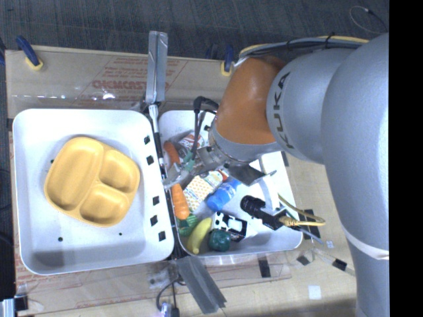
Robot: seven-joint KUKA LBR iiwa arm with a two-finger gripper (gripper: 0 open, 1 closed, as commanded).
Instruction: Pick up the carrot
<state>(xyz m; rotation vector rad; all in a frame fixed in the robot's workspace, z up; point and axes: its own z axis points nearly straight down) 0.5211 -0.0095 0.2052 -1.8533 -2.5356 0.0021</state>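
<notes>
Nearest the lens, the bulky grey arm with the orange band (248, 104) — bent in from the right and hanging low over the right-hand shallow white bin (291, 240), hiding much of its upper half. Ends in the metal two-finger gripper (188, 164), sunk among the clutter near the bin's left wall. Too buried in wrappers and shadow to tell whether clamped or released; cannot be said to hold anything.

Just below the gripper, the slim orange carrot with a green stub (180, 202) — lying lengthwise against the left wall, leafy end toward the near rim, free of the gripper as far as can be seen. Probably hard to straddle there, with the wall tight on one side.

Crowded on its other side by a patterned packet (198, 190), a blue plastic bottle (223, 193) and a yellow banana-shaped toy (198, 235), so little room for a wide approach.

Across the divider, in the left-hand white bin (26, 131), a yellow moulded three-compartment tray (92, 180) — well apart from the work.
</notes>
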